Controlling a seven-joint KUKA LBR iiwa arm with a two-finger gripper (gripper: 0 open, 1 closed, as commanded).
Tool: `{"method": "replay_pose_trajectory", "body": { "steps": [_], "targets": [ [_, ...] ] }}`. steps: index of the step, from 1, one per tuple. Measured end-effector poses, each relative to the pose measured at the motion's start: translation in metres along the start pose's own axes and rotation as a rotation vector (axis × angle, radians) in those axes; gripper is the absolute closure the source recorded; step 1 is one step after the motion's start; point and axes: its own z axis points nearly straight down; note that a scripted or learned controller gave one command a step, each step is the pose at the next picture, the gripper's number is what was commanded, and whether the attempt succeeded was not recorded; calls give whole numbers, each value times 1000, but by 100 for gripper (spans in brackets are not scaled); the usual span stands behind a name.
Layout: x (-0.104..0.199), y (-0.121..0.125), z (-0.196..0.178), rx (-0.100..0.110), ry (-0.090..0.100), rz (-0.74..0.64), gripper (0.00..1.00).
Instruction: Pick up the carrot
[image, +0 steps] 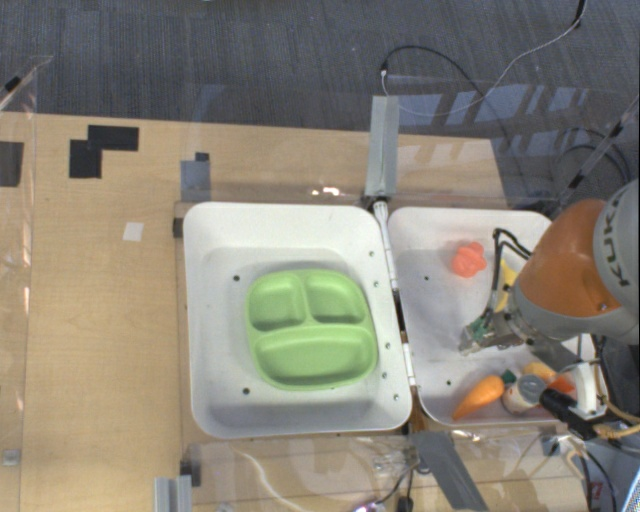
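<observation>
The orange carrot (478, 396) lies along the near wall of the right bin (435, 300), its green stub pointing right. My gripper (484, 335) hangs just above and behind it, over the bin floor, at the end of the grey arm with its orange band (568, 268). Nothing shows between the gripper and the carrot, and a gap of bin floor separates them.
A green divided plate (310, 328) sits in the left bin (220, 300). In the right bin, a pinkish-red round item (468, 260) rests near the back, a yellow piece (507, 272) pokes out beside the arm, and several small items (535, 385) cluster right of the carrot.
</observation>
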Motion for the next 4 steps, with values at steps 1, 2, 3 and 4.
{"method": "replay_pose_trajectory", "body": {
  "steps": [1,2,3,4],
  "targets": [
    [0,0,0,0,0,0,0],
    [16,68,-82,18,7,-95,0],
    [0,-7,-35,22,8,-79,0],
    [-94,-27,1,20,7,-189,0]
  ]
}}
